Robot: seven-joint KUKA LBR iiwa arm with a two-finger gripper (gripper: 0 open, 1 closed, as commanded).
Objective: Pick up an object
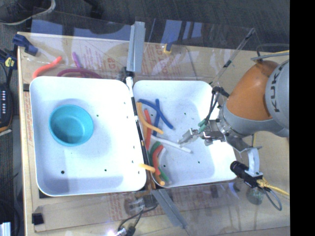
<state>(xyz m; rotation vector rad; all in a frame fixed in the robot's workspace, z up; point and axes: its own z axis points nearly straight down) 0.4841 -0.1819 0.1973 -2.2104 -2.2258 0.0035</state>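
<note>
Right now the arm (256, 102) reaches in from the right, claw (189, 136) low over the middle of the right bin (197, 90). Claw fingers look slightly apart, tips at one end of a white stick (172, 144) lying on the bin floor; whether they actually pinch it is hard to make out, the metal blurs into the white.

Most pickable things crowd the right bin's left wall: blue sticks (160, 113) crossed near the top, orange-yellow pieces (145, 122) below them, red and green pieces (157, 159) toward the bottom-left corner, all tight against the divider. Right half of that bin floor is bare, open room under the wrist.

Left bin (44, 176) holds a teal bowl (72, 124), upright, well apart from every wall. A small yellow piece (147, 167) sits on the rim between the bins.

Behind the left bin, on the surface (98, 45), an orange tube (47, 66) and purple loops (78, 73) are partly cut off by the bin edge. The arm's body covers the right bin's right rim.
</note>
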